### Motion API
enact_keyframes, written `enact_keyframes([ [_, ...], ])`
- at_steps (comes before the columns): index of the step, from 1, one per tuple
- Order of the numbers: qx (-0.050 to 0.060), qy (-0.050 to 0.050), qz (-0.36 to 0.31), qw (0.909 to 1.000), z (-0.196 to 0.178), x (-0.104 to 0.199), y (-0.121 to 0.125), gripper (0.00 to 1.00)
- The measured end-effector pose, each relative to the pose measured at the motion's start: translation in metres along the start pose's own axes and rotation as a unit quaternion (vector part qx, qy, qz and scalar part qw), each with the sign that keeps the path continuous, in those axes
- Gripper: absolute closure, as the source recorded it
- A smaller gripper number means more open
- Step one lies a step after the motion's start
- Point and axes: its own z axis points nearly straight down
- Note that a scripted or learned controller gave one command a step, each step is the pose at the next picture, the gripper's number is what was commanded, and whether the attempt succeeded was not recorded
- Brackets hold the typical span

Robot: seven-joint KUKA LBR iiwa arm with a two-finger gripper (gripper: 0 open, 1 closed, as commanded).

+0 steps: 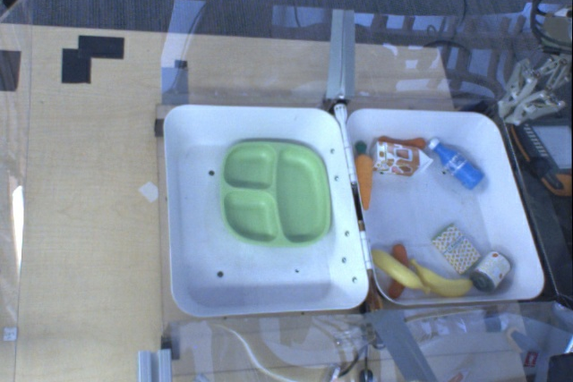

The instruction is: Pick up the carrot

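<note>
Now, your target, the carrot (363, 181), lies in the right bin (510, 192), hard against its left wall, just beside the rim where the two bins meet. Its long axis runs from the near side of the view to the far side, roughly parallel with that wall, and the green tuft points to the far end. Since your arm comes in from the right, you have to reach across the whole bin; the carrot sits on the side farthest from your entry.

How wide the gripper stands you cannot tell from this view, so check it before you descend.

Mind the neighbours. A carton (397, 158) lies just to the right of the carrot's far end, close to touching it, while the lower, orange part has bare floor on its right. I judge that stretch the better place to grip, closing across the short axis, left to right. The wall on the left probably leaves little room for one side of the gripper.

Don't confuse your target with the small reddish piece (398, 254) beside the bananas (421, 275) at the near edge. The plate (273, 192) in the left bin (192, 219) plays no part.
</note>
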Motion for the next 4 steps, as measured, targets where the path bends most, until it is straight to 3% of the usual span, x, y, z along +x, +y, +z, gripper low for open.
enact_keyframes([
  [1,-0.001,0.001,-0.164,0.9865,-0.031,0.028,0.015,1.00],
  [2,-0.003,0.001,-0.352,0.9359,0.008,0.013,0.007,1.00],
  [3,-0.002,0.000,-0.472,0.8814,0.014,-0.008,-0.004,1.00],
  [4,-0.004,0.000,-0.591,0.8066,0.025,0.009,0.005,1.00],
])
